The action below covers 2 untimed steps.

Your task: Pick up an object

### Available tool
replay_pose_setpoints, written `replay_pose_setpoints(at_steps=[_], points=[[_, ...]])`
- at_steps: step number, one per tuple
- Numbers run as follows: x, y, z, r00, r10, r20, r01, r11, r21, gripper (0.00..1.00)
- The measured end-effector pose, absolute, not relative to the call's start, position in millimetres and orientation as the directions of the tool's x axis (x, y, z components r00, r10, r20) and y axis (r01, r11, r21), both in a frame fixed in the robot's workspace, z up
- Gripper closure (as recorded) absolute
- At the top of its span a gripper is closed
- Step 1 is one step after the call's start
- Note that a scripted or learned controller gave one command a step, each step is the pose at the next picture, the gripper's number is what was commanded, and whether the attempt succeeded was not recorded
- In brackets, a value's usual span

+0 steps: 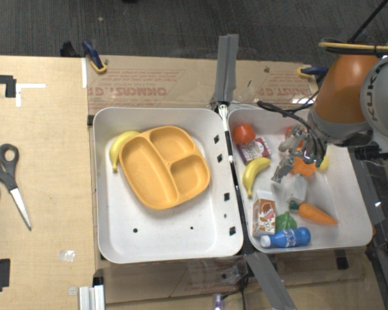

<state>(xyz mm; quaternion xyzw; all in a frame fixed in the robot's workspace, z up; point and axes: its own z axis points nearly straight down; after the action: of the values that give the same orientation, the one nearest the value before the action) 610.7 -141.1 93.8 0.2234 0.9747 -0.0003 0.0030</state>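
I can't tell how my fingers (291, 163) sit, so I'd drop them straight down on the orange toy (304, 167) at three o'clock.

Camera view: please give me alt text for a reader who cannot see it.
A grey-and-orange robot arm reaches its gripper down into the right bin, among a tomato, a banana, a carrot, a blue bottle and small packets. The left bin holds an orange divided plate with a second banana beside it. Scissors lie on the bench to the left.
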Motion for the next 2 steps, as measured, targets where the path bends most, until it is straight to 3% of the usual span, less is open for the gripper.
replay_pose_setpoints(at_steps=[1,2], points=[[578.5,-151.0,92.7,-0.912,0.41,-0.003,0.41,0.912,0.0,0.0],[625.2,-139.7,94.5,-0.931,0.365,-0.007,0.365,0.931,0.001,0.0]])
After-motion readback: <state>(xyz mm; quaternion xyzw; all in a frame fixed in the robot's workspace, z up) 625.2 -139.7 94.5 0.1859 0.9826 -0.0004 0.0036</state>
